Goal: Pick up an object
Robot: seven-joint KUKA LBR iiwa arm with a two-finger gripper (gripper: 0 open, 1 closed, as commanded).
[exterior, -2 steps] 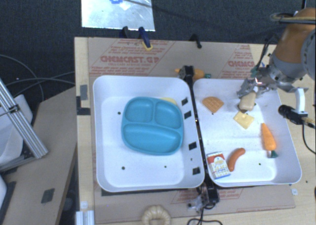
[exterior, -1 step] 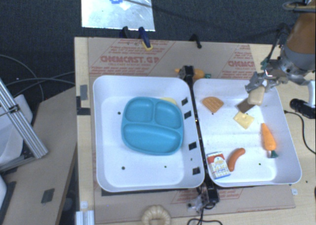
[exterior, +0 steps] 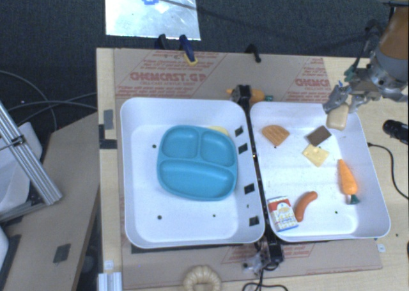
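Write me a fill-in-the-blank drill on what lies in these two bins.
1. The blue divided plate lies in the ____ bin.
2. The orange carrot lies in the ____ bin.
3. The small carton lies beside the ____, near that bin's front edge.
4. The gripper is above the right bin's far ____ corner, with a cream block at its tip.

Missing words: left; right; sausage; right

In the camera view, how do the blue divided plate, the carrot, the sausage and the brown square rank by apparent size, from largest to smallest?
1. Blue divided plate, by far the largest.
2. Carrot and sausage: they look about alike in length, so I do not rank them against each other.
3. Brown square, the smallest.
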